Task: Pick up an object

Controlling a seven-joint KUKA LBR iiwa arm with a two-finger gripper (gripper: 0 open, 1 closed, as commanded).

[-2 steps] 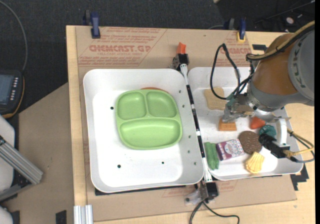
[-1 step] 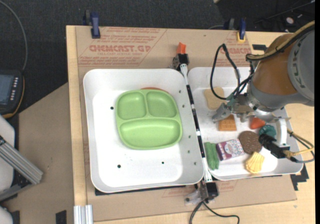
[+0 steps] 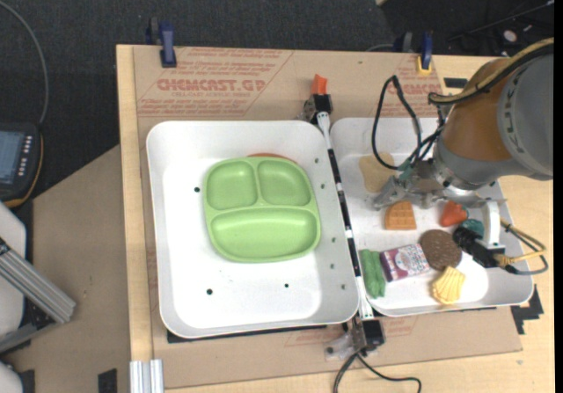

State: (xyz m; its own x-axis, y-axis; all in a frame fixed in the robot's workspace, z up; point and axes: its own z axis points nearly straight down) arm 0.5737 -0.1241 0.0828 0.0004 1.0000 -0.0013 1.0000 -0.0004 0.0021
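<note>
Yellow toy (image 3: pixel 447 285) sits at the right bin's (image 3: pixel 352 141) near edge beside a brown disc (image 3: pixel 439 248), while the gripper (image 3: pixel 406 192) hangs above the waffle (image 3: pixel 399 215); its finger state I cannot tell, so a straight centred descent seems wisest.

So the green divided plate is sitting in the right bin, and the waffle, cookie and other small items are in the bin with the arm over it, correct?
Not quite. The camera view shows the green divided plate in the left bin, not the right one. The rest holds: the waffle, cookie and other small items lie in the right bin, with the arm over it.
</note>
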